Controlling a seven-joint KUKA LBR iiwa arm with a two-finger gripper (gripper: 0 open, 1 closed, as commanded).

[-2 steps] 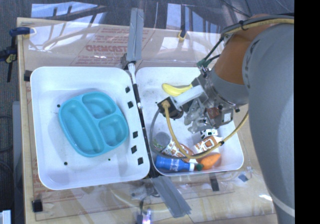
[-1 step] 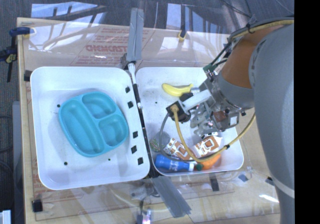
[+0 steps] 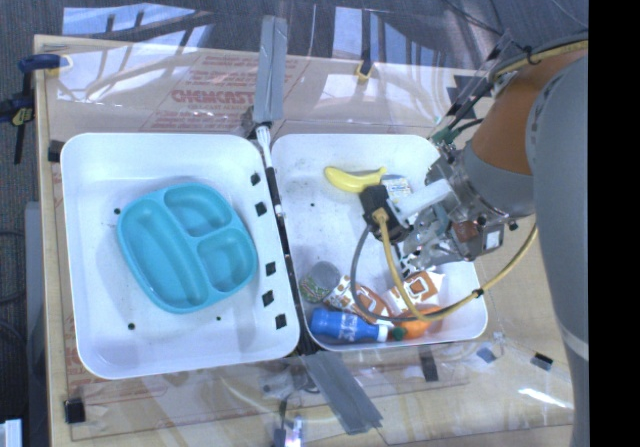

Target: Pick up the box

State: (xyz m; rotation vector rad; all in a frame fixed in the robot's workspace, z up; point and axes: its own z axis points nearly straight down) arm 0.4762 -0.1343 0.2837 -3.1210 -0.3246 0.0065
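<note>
The box (image 3: 424,286) is small, white with orange markings, and lies in the right bin (image 3: 300,175) near its front right corner. My gripper (image 3: 413,257) hangs just above the box's far edge, reaching down from the wrist at the right. The arm's body and a yellow cable cover part of the box and the space around it. I see nothing clearly held.
In the right bin lie a yellow banana (image 3: 352,178) at the back, a grey round lid (image 3: 320,282), a blue bottle (image 3: 348,327) and an orange carrot-like piece (image 3: 412,329) along the front wall. A blue divided plate (image 3: 187,245) sits in the left bin (image 3: 90,165).
</note>
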